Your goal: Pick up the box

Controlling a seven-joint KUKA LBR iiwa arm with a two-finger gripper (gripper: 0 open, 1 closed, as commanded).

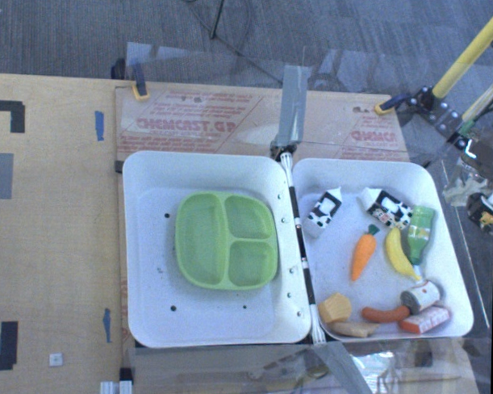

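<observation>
Two white bins sit side by side on the wooden tabletop (52,226). A flat brown sheet (193,122) with red letters lies under them and sticks out at the back.

The left bin (140,229) has one thing in it: a green plate (226,240) with three parts. It lies flat near the middle.

The right bin (341,268) has many toy foods. A small black and white box (323,211), spotted like a cow, is near the bin's left wall, toward the back. A second spotted box (390,210) lies on its side near the back right. Just beside it, on the right, is a green box (420,228). The top of a yellow banana (399,254) touches the green box. An orange carrot (362,254) with a green top lies near the middle, apart from the banana.

At the front of this bin, a red sausage (385,313) lies flat. A little can (421,296) lies on its side just past the sausage's right end. A red and white box (426,321) lies in the front right corner, touching the can. An orange block (335,307) sits in the front left corner, with a tan piece (355,328) just in front of it.

A yellow pole (469,50) leans at the top right, off the tabletop. Bits of blue tape (99,126) and black tape (11,115) are stuck on the wood to the left.
</observation>
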